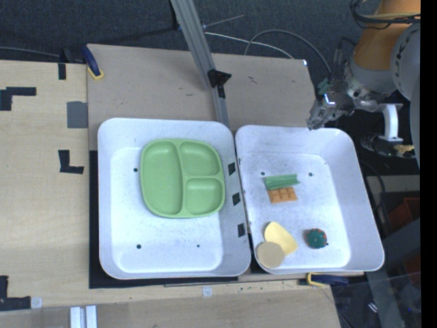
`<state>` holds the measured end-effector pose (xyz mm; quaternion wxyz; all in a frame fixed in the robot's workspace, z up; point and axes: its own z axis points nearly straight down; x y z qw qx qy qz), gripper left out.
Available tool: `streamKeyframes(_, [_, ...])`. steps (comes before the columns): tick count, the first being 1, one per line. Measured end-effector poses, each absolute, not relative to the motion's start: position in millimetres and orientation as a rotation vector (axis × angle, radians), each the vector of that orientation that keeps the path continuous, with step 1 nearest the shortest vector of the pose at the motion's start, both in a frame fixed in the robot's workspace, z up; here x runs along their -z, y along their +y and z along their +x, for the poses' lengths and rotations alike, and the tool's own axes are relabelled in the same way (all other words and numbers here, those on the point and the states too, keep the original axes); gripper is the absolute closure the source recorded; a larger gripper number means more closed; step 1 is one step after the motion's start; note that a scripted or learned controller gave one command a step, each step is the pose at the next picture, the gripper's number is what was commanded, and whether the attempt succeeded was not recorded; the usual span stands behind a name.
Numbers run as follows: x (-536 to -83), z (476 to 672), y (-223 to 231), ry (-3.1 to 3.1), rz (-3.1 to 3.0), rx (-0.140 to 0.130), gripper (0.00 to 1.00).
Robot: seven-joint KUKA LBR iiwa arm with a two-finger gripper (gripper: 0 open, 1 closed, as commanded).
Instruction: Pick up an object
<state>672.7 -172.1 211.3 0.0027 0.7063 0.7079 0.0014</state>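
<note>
The gripper hangs above the right white bin's far rim; finger state cannot be determined. The flat orange waffle-textured block touches the green strip; descent there risks pinching both.

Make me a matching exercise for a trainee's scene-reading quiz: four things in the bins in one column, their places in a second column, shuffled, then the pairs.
Things:
1. green divided plate
2. green strip
3. dark green ball
4. tan disc

Places:
A. on the near rim of the right bin, touching the yellow piece
B. left bin
C. right bin, just above the orange waffle block
D. right bin, near right corner

Pairs: 1-B, 2-C, 3-D, 4-A
</note>
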Motion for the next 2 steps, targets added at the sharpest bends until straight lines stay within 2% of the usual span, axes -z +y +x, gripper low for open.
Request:
streamKeyframes(1, [-258, 673.8, -172, 2.221, 2.216, -0.004, 1.00])
streamKeyframes(2, [-250, 669.8, -108, 2.230, 2.216, 0.001, 1.00])
